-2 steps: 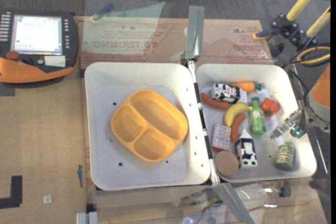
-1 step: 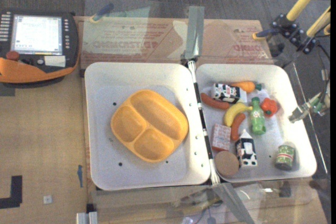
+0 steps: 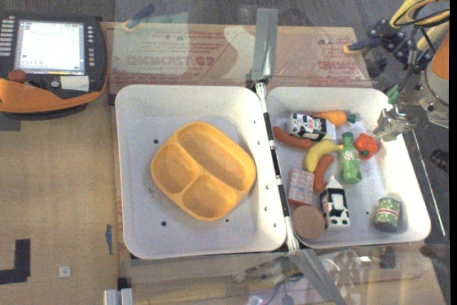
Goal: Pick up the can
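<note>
Can (image 3: pixel 388 213) stands alone by the bin's (image 3: pixel 421 191) right rim; gripper (image 3: pixel 391 123) state unclear.

Even, fairly bright indoor light falls from overhead, leaving only faint, soft shadows beneath the yellow divided plate (image 3: pixel 203 170) and the small items in the right bin (image 3: pixel 415 186). The left bin (image 3: pixel 136 153) looks slightly washed out, and a clear plastic sheet (image 3: pixel 153 25) near the top shows a pale sheen. Focus is moderate, with fine print unreadable and mild softness toward the edges.
</note>
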Robot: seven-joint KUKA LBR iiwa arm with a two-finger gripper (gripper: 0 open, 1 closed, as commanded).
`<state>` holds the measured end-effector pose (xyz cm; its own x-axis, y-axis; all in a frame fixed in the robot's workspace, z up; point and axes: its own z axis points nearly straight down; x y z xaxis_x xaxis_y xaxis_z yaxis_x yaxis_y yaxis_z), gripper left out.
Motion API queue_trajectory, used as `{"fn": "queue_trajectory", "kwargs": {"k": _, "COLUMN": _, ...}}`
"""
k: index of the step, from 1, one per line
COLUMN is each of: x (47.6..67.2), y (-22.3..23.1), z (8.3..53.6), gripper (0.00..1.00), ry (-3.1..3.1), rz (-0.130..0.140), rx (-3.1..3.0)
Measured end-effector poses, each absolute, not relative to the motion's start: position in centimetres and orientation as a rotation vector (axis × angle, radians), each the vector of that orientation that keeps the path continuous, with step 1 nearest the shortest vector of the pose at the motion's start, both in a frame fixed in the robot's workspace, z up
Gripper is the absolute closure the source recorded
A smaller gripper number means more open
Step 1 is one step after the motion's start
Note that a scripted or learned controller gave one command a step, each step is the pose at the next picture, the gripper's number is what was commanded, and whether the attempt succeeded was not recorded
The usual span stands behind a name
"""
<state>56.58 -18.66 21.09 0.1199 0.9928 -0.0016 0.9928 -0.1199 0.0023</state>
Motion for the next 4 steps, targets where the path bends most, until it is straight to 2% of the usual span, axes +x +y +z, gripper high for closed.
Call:
{"fn": "queue_trajectory", "kwargs": {"k": 1, "x": 56.6, "y": -18.7, "z": 21.1, "gripper": 0.0, "ry": 2.082, "rz": 0.0, "rx": 2.349}}
{"fn": "queue_trajectory", "kwargs": {"k": 2, "x": 53.1, "y": -21.0, "z": 11.3, "gripper": 0.0, "ry": 2.096, "rz": 0.02, "rx": 2.334}}
{"fn": "queue_trajectory", "kwargs": {"k": 3, "x": 50.0, "y": -21.1, "z": 10.5, "gripper": 0.0, "ry": 2.105, "rz": 0.061, "rx": 2.283}}
{"fn": "queue_trajectory", "kwargs": {"k": 4, "x": 49.9, "y": -21.2, "z": 10.5, "gripper": 0.0, "ry": 2.153, "rz": 0.055, "rx": 2.241}}
